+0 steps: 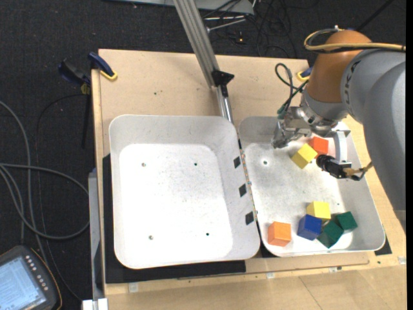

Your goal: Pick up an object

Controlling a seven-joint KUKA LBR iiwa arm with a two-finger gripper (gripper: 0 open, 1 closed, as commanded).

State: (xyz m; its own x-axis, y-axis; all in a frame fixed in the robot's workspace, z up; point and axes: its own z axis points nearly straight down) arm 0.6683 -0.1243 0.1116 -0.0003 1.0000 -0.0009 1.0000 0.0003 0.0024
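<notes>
In the camera view, a wooden tabletop [168,82] carries two shallow white bins side by side. The left bin [173,189] shows a bare white floor with some dark specks. The right bin [284,179] holds all the coloured blocks. The grey arm [377,82] with its orange band [335,63] reaches in from the right, and the hand [284,134] hangs over the far part of the right bin, near the bin's back wall. I cannot tell how far the hand is open, because its tips are small and partly dark against the bin, and I see nothing between them. A yellow block [302,155] lies just beside the hand, toward the near side, and an orange-red block [320,145] lies next to it, partly under the wrist parts. At the near end of the right bin there is a group: an orange block [279,233], a blue block [310,227], a second yellow block [319,209] and two green blocks [339,228], close together.
</notes>
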